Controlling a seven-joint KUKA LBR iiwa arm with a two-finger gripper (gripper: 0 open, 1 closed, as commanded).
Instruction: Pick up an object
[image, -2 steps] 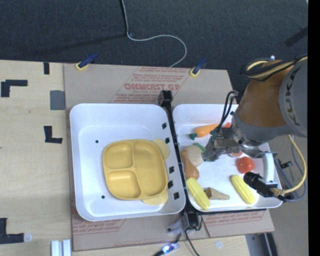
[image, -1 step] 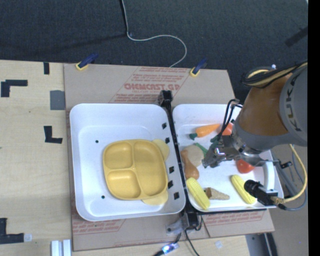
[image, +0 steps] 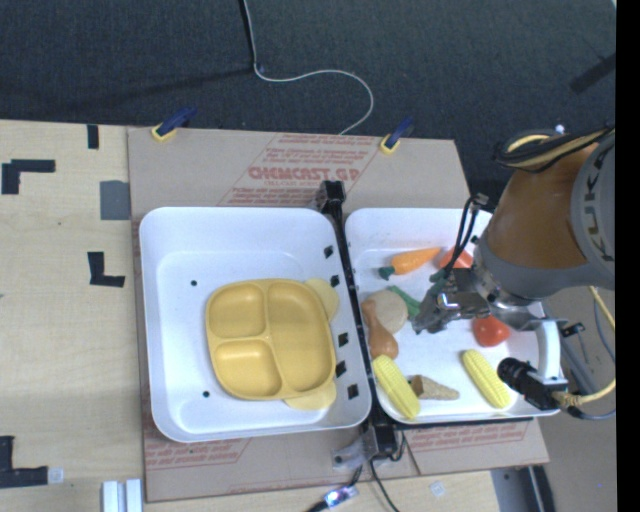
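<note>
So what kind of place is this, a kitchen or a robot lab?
Probably a robot lab, not a kitchen. A grey-and-orange robot arm reaches over two white bins on taped cardboard, and the food is toy: corn cobs, a carrot, a yellow divided plate.

White cable (image: 320, 78) on dark floor (image: 450, 60)

Dark carpet (image: 120, 50) lies beyond a cardboard-covered bench (image: 300, 170) with 2 clamps.

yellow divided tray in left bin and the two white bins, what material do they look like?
Yellow three-compartment tray: looks like moulded plastic, matte to satin, uniform colour, rounded edges. Left shallow white bin and right shallow white bin: probably thin formed plastic, smooth and slightly glossy, with rounded corners. None of this is certain from look alone.
</note>
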